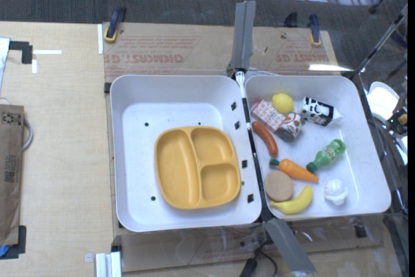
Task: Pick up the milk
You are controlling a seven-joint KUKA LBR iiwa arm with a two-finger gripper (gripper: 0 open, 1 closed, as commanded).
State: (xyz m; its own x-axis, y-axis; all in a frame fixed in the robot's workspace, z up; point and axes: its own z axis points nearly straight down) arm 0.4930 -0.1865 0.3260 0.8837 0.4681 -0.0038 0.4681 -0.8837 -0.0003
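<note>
Milk (319,111) is the small black-and-white cow-print carton lying on its side in the upper part of the right bin (363,139), near the back wall. Yellow lemon (282,102) just left of it, small can (291,128) lower left and close, pink-red packet (267,115) beyond that. Further down: sausage (264,137), carrot (297,169), green bottle (326,155), cookie (279,186), banana (293,202), white garlic-like item (335,191). Left bin (130,139) holds a yellow divided plate (198,167). Gripper state: cannot tell from this frame. Step looks like the very start, approach not begun, milk untouched. Next move likely needs a descent over the carton from the right, jaws set across its narrow width, keeping off the can and lemon.
</note>
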